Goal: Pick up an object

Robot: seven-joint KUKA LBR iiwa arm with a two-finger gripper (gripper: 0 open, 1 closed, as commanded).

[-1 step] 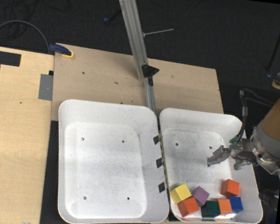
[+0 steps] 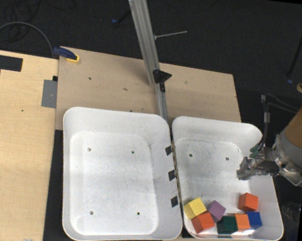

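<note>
Crowded along the near edge of the right bin, the blocks are all untouched: yellow block, red block, purple block, green block, orange block, blue block and red-orange block. Above them hangs the pincer; whether its tips are spread is unclear, perhaps empty. Nothing is lifted yet, so the grasp remains.

bins look like matt white plastic, faint dark speckling on floors. bench top pale wood, smooth-ish. slanted rail bare ribbed metal, dull shine. blocks matt, solid colours, material unclear.
</note>
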